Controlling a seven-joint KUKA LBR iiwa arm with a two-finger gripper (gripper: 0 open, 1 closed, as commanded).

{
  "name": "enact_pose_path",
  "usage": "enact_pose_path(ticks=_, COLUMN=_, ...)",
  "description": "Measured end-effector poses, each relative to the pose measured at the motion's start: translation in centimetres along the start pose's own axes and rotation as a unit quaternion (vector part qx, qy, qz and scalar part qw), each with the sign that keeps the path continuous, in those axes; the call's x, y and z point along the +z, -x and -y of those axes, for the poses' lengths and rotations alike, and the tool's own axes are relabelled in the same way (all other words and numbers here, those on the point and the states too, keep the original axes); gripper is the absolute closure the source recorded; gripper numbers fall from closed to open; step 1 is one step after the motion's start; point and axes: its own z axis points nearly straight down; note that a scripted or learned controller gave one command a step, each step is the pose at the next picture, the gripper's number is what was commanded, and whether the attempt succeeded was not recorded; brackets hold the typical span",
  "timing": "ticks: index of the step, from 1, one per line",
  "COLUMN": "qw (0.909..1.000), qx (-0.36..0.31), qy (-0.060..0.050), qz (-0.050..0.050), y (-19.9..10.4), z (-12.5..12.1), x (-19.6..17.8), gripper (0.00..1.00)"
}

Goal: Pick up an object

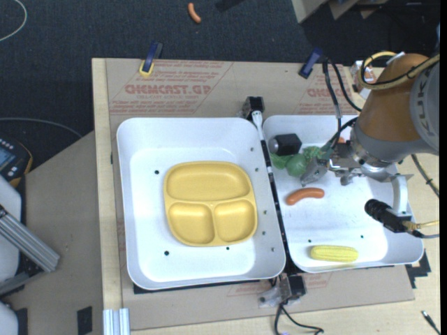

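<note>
The gripper (316,167) is low in the right bin (342,223), at its upper-left part. It presses close against a green toy vegetable (295,163), but this slanted view hides how wide the gripper stands and whether the green piece is actually in its hold, so I cannot tell either. Just beyond the green piece, toward the bin's far-left corner, lies a small black object (285,144), touching it or nearly so. Just below the gripper is an orange-red sausage (305,195), and well apart, by the near wall, lies a yellow corn cob (334,254). The left bin (140,187) holds a yellow divided plate (209,202). The green vegetable seems the likeliest target, and the main risk is crowding. A close made slightly off-centre could push the lumpy piece against the black object or the bin wall rather than trap it. It could also catch both at once and make a weak pinch that lets go on the lift. The rounded, uneven shape may also squirt sideways under pressure, toward the sausage.
</note>
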Motion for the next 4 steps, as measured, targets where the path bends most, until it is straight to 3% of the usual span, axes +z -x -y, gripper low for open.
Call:
enact_pose_path(ticks=1, qw=1.0000, qx=0.000, qy=0.000, qz=0.000, y=-0.1, z=0.1, x=5.4, gripper=0.00)
enact_pose_path(ticks=2, qw=1.0000, qx=0.001, qy=0.004, qz=0.001, y=0.0, z=-0.1, x=4.0, gripper=1.00)
enact_pose_path(ticks=4, qw=1.0000, qx=-0.001, qy=0.008, qz=0.002, y=0.4, z=-0.3, x=-6.8, gripper=1.00)
